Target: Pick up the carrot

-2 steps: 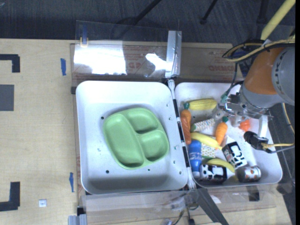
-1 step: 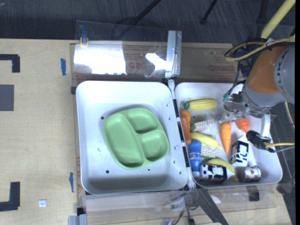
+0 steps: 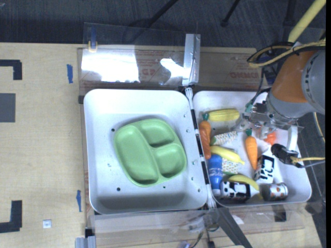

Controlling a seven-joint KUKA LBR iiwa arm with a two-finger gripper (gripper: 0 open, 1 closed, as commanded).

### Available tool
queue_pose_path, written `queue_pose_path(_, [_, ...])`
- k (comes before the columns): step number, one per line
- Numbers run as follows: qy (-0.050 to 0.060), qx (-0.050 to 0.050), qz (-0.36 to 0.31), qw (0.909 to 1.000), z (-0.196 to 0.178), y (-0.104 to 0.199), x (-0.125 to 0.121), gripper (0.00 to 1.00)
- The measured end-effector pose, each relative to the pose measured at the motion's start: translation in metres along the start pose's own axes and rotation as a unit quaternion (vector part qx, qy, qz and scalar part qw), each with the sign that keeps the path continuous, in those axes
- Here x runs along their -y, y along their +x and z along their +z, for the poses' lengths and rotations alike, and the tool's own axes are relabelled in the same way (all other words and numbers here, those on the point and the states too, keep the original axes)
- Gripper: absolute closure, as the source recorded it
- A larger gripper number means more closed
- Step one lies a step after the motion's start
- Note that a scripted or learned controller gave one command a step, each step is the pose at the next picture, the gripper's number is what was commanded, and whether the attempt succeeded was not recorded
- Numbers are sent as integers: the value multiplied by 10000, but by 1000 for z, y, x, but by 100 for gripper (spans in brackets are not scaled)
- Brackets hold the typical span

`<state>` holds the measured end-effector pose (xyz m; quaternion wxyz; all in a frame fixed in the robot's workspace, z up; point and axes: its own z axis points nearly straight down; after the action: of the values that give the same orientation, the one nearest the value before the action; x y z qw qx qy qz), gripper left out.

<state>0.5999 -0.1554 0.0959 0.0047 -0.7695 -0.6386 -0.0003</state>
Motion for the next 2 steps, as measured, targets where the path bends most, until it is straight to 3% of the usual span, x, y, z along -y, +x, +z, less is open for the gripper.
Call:
queue_pose_path(1, [-44,11,56,10000,10,-46,50,0])
queue_pose_path(2, [-57,29,86,9999,2,-49,49,100])
